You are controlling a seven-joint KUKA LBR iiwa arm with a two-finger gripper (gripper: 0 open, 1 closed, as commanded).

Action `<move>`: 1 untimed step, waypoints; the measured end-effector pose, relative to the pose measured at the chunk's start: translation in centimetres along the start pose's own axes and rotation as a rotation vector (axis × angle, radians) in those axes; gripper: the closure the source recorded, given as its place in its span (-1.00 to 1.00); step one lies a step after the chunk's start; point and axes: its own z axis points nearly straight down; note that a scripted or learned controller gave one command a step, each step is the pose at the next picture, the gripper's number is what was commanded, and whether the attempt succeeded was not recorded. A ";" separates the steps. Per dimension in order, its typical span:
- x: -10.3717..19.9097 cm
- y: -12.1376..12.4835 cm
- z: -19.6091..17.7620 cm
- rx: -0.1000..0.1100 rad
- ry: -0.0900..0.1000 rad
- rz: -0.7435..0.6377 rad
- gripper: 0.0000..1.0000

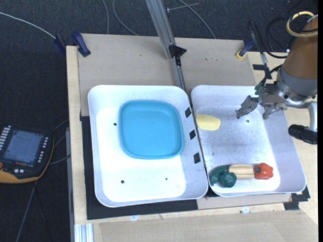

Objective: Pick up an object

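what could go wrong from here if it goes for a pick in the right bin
1. The green, tan and red objects lie packed together against the right bin's near wall, so the fingers may snag a neighbour or the wall.
2. The yellow object sits by the divider side, far from the open gripper, and looks rounded; it could slip.

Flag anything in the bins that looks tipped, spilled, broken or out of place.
Nothing stands out. The blue plate lies flat in the left bin; the yellow piece and the row of toy foods rest in the right bin, nothing spilled.
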 end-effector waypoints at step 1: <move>-0.9 0.1 4.9 0.004 0.000 0.001 -1.00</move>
